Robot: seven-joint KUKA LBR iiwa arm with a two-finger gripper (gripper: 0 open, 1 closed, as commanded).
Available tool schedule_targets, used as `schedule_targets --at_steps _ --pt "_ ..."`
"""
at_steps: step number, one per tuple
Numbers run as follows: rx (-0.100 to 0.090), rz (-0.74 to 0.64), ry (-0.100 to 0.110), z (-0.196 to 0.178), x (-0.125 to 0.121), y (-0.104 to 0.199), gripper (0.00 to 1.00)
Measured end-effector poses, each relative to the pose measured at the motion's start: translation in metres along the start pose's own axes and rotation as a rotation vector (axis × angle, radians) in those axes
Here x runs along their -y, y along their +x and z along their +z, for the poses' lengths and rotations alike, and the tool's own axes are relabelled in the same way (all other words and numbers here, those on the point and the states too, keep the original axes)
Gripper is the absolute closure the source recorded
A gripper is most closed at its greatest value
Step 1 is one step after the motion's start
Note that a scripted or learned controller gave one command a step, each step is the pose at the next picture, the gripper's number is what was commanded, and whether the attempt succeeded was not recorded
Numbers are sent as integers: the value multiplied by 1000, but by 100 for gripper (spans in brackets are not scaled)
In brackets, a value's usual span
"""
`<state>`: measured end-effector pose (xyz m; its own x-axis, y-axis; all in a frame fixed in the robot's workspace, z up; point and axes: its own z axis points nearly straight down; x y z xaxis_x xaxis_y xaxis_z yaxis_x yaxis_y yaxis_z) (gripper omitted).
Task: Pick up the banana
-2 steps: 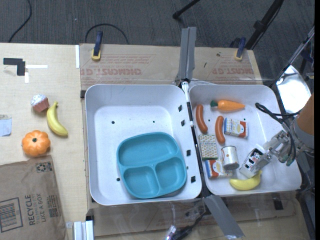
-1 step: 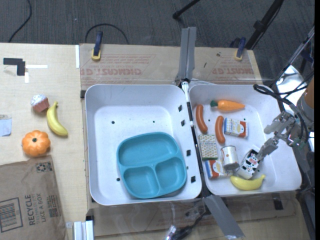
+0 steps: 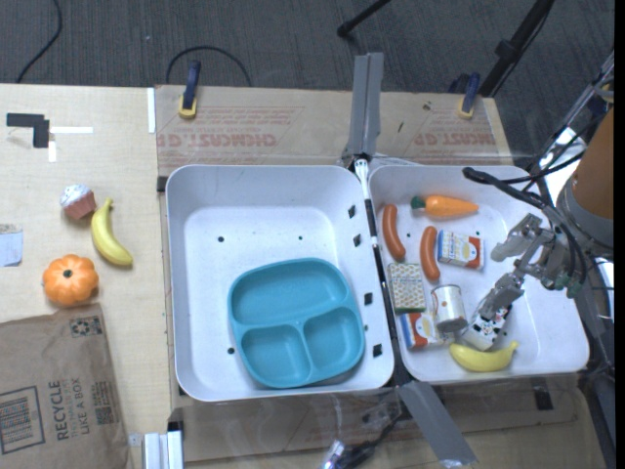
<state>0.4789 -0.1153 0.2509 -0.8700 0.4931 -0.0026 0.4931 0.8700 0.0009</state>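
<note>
The gripper (image 3: 491,322) is positioned directly above the banana (image 3: 481,358) in the right bin (image 3: 571,355); its finger opening cannot be determined.

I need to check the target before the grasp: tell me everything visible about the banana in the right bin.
The banana is yellow, smooth and toy-like, with dark tips. It lies flat at the near edge of the right bin, curved with both ends turned up toward the far side. The gripper hangs just above it, a small black-and-white object at its tip. A silver can lies just to its upper left.
</note>
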Motion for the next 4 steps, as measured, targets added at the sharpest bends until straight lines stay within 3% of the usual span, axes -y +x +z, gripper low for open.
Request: schedule_targets --at_steps 1,2,3,4 --pt "-2 -143 0 86 -6 -52 0" --pt "1 -299 -1 4 3 -2 0" --pt "1 -347 0 -42 35 -20 0" --pt "-2 -553 -1 27 55 -31 0"
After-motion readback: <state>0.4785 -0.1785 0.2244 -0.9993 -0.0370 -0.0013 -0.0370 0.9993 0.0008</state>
